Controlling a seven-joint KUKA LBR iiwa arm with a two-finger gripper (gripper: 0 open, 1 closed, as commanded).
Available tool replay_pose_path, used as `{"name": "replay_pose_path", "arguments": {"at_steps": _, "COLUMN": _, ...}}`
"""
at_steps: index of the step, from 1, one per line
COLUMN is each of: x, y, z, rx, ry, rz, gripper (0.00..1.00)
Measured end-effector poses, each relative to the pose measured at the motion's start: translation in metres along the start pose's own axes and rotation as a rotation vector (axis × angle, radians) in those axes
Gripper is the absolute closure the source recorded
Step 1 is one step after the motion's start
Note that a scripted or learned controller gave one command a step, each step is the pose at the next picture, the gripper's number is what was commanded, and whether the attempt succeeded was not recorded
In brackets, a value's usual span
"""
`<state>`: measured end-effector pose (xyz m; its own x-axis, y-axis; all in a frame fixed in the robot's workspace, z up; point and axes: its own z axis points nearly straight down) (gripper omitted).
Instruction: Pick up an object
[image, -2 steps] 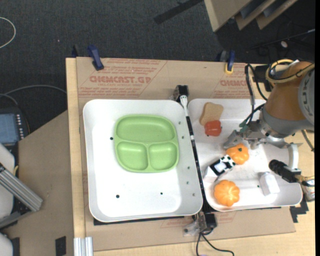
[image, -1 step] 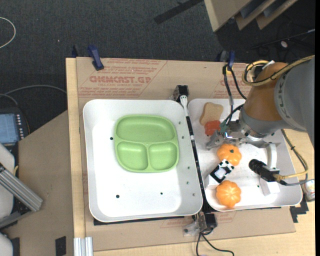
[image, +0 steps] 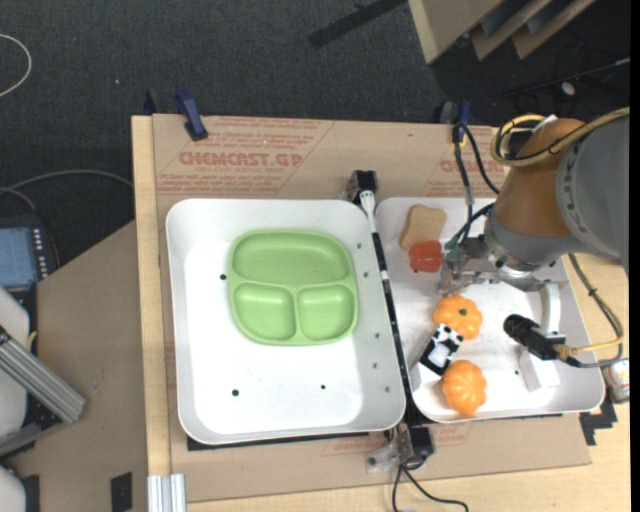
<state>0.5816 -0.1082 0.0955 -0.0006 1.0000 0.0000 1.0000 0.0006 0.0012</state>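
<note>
one gripper (image: 462, 275) hangs low in the right bin (image: 575, 395), just above an orange pumpkin (image: 458, 316); its opening cannot be told.

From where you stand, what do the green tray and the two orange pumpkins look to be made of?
The green tray looks like moulded plastic: one even colour, matte, with rounded compartments. The pumpkins look like smooth plastic or rubber toys, slightly shiny; which one, I can't tell.
</note>
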Motion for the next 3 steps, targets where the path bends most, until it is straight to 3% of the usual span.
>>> {"name": "replay_pose_path", "arguments": {"at_steps": 1, "x": 0.097, "y": -0.027, "z": -0.101, "rx": -0.007, "ry": 0.003, "rz": -0.009, "gripper": 1.0}}
{"name": "replay_pose_path", "arguments": {"at_steps": 2, "x": 0.179, "y": -0.06, "z": -0.089, "rx": 0.007, "ry": 0.004, "rz": -0.009, "gripper": 1.0}}
{"name": "replay_pose_path", "arguments": {"at_steps": 3, "x": 0.277, "y": -0.057, "z": -0.256, "rx": -0.018, "ry": 0.01, "rz": -0.014, "gripper": 1.0}}
